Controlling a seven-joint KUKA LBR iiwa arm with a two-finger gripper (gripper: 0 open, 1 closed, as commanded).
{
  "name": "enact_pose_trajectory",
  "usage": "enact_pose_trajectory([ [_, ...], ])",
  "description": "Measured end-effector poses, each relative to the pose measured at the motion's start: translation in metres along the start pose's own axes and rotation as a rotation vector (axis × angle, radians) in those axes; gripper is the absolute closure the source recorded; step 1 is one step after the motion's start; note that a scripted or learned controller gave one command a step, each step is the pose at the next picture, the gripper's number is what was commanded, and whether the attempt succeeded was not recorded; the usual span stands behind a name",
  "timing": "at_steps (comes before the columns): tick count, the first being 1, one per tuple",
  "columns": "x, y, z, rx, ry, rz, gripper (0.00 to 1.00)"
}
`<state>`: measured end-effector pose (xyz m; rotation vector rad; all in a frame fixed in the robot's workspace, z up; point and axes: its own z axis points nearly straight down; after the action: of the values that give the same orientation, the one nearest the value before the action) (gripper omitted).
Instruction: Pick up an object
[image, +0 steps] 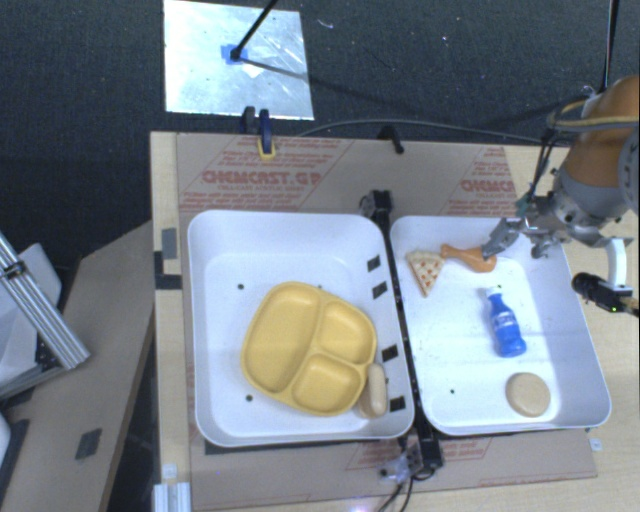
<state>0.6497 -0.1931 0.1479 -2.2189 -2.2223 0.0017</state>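
You are hovering the gripper (497, 247), fingers apart, by the toy drumstick (468, 258), likely light, rigid plastic; pinch its narrow shank.

Two white bins sit side by side. The left bin (215, 300) holds a yellow divided tray (310, 347) with a pale bread roll (375, 390) touching its 4 o'clock edge. In the right bin (570, 340), a pizza slice (427, 270) and an orange drumstick (468, 257) lie at 11 o'clock, a blue bottle (505, 322) at centre, and a tan round cookie (528, 393) at 5 o'clock. The gripper (500, 240) hangs just beside the drumstick's end.
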Motion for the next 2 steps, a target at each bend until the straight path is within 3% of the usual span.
enact_pose_trajectory([
  [1,-0.010,-0.003,0.051,-0.001,0.000,0.001,0.00],
  [2,-0.010,-0.001,0.037,-0.008,-0.002,-0.001,1.00],
])
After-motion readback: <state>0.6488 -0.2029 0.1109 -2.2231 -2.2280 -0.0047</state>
